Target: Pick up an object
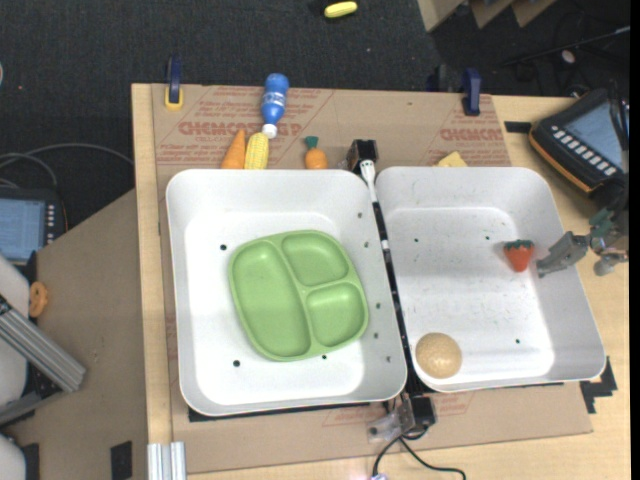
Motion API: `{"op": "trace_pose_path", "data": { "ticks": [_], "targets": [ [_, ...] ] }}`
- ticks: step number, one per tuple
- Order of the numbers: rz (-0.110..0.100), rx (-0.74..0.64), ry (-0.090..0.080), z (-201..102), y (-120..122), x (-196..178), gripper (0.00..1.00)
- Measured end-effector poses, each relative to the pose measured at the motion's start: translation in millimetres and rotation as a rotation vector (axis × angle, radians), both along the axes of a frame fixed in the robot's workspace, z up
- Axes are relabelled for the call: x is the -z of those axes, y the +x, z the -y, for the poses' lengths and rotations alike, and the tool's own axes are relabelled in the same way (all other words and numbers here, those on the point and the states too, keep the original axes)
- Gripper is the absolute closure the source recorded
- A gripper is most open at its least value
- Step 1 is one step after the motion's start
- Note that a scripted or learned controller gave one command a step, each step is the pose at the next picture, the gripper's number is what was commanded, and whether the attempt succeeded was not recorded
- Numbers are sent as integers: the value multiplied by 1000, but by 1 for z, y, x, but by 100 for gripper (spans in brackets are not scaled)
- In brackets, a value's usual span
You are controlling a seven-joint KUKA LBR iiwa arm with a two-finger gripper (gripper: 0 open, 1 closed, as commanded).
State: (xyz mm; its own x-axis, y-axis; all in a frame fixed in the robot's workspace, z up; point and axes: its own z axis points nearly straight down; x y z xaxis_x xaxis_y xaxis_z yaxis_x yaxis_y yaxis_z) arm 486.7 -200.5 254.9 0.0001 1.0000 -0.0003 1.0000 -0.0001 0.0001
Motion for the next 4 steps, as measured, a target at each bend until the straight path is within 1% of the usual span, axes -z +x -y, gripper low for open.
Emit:
{"op": "trace_pose_path", "data": {
  "ticks": [1, 2, 3, 4],
  "targets": [
    [3, -3, -3, 24, 80, 88, 0],
    [-4, -3, 13, 18, 29, 173, 0],
    [26, -13, -4, -45, 139, -3, 0],
    [-11, 7, 2, -6, 40, 58, 0]
  ]
}}
